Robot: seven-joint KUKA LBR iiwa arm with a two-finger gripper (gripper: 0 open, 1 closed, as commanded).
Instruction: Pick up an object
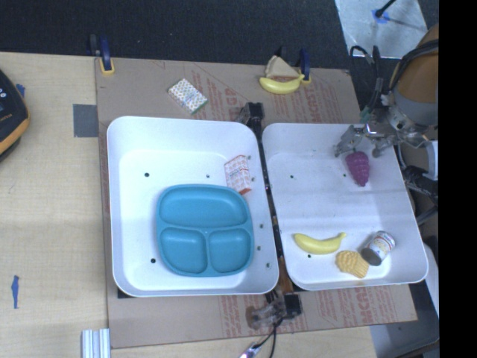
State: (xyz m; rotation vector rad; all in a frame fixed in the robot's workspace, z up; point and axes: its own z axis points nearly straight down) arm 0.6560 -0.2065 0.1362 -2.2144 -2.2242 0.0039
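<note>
Nearest, a yellow waffle toy (pixel 352 263), a small can (pixel 378 247) and a banana (pixel 319 242) lie along the right bin's (pixel 313 192) front edge. Farther back, the gripper (pixel 364 141) hangs with fingers spread just above purple grapes (pixel 359 167)

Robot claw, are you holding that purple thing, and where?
Cannot be told. The gripper sits right at the top end of the purple grapes in the right bin, but a grip isn't visible.

The gripper (pixel 363 142) hovers over purple grapes (pixel 359 167) in the right bin (pixel 313 192).
</note>
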